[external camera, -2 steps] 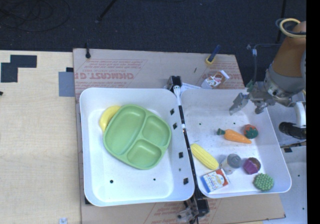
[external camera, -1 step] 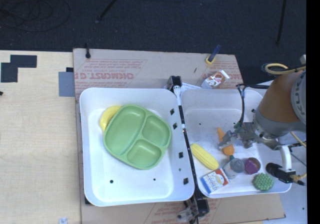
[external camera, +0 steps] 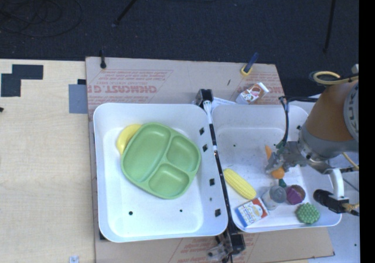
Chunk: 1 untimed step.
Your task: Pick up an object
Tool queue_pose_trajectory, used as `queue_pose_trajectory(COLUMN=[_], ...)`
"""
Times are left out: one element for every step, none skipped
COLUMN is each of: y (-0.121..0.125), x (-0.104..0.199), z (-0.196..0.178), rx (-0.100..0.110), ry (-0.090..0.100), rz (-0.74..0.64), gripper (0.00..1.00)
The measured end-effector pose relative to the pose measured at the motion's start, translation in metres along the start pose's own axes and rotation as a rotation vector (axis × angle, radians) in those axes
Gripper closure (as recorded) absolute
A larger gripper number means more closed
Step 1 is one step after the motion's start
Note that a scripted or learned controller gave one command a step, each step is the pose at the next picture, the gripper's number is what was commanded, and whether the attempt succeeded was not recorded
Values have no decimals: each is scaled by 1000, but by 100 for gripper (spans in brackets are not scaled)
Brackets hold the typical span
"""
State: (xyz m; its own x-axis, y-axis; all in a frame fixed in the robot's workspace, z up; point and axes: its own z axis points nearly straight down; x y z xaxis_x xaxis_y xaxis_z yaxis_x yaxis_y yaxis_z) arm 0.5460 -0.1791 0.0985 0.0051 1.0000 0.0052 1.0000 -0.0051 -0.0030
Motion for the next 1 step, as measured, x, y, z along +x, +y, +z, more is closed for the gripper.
queue_pose_trajectory(y=[24], x=[62], z=[-85], rx=[-2], ry=[-4], rz=[-6], gripper=[100])
